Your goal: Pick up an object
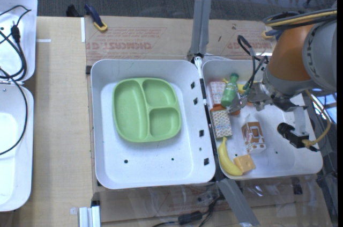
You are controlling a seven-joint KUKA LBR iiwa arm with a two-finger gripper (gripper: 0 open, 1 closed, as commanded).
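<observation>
The right bin holds several small items. A green bottle lies near its back left, beside a pale pink packet. Below them are a patterned sachet, a small brown-and-white carton, a banana and an orange cracker block. My gripper hangs low over the bin, just right of the green bottle and close to it. The grey wrist and orange band cover the bin's back right. I see nothing clearly held between the fingers.
The left bin holds a green divided plate. A grey metal post rises between the bins at the back. Cables and a black fitting hang from the arm over the right bin. White trays sit at far left.
</observation>
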